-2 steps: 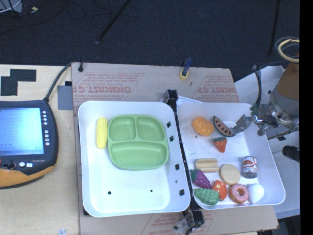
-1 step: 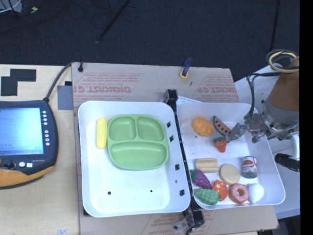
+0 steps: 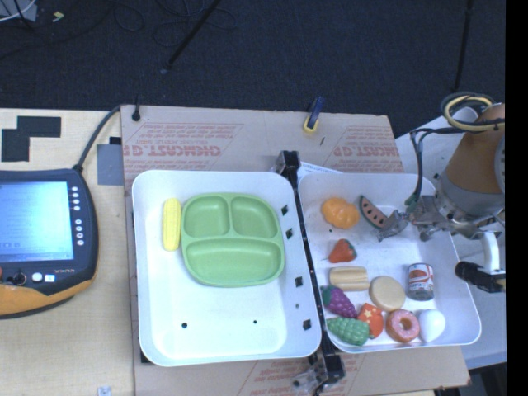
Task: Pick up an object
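Note:
The right bin [image 3: 462, 258] holds several toy foods: an orange [image 3: 339, 213], a watermelon slice [image 3: 372, 211], a strawberry [image 3: 341, 250], a bread roll [image 3: 349, 278], a round biscuit [image 3: 386, 292], a small can [image 3: 420, 281], purple grapes [image 3: 339, 302], a pink donut [image 3: 403, 326] and a white egg [image 3: 431, 326]. My gripper [image 3: 394, 224] reaches in low from the right, over the bin's upper part. Its tip is just right of the watermelon slice; whether it touches the slice is unclear. Nothing shows held in it.
The left bin [image 3: 157, 304] carries a green divided plate [image 3: 232, 239] with a yellow corn cob [image 3: 171, 223] beside it. A black divider [image 3: 299, 246] separates the bins. A control pendant [image 3: 41, 238] lies at the far left of the bench.

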You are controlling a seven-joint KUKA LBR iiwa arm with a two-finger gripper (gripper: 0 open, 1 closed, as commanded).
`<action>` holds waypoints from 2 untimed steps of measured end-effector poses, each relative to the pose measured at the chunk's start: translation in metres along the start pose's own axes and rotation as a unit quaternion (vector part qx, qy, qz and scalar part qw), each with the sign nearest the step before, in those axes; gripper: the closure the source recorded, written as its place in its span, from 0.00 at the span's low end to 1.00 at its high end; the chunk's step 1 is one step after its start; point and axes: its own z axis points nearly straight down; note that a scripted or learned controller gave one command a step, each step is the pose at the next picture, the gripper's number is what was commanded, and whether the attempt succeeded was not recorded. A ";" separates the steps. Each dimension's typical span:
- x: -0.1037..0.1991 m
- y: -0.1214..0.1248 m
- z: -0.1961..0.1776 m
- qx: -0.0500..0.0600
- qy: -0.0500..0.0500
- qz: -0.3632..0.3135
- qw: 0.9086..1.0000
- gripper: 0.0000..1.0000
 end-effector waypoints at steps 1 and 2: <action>0.001 -0.005 -0.001 0.009 0.004 0.001 1.000 1.00; 0.008 -0.007 -0.059 0.008 0.004 0.001 1.000 1.00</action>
